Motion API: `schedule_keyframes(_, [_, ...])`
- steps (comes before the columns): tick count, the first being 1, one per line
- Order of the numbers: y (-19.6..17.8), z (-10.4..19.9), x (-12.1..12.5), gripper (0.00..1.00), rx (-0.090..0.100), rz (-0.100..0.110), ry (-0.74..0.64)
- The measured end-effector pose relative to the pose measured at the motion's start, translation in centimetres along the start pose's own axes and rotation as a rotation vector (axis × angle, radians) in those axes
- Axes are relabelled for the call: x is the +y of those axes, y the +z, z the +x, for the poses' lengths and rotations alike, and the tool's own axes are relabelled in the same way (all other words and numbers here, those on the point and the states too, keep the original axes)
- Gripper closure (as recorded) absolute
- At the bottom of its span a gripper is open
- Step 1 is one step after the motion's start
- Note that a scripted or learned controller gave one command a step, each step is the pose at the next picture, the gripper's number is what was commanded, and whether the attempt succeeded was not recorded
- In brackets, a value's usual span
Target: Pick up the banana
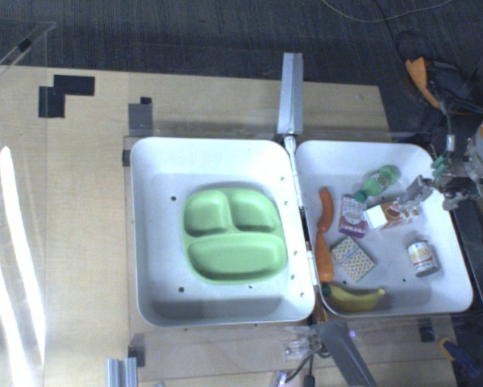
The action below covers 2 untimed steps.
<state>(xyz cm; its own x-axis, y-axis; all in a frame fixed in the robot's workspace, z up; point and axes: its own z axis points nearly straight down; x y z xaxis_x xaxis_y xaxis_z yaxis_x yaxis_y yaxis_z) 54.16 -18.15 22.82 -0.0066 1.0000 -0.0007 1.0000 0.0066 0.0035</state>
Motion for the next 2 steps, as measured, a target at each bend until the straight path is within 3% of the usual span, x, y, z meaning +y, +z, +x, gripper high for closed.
schedule_keyframes(1, [8.4,7.4,-4.7,0.0,0.001,0.0,-0.277])
schedule_keyframes(2, [13.7,8.5,-4.2,0.0,-0.004,-0.01,-0.101])
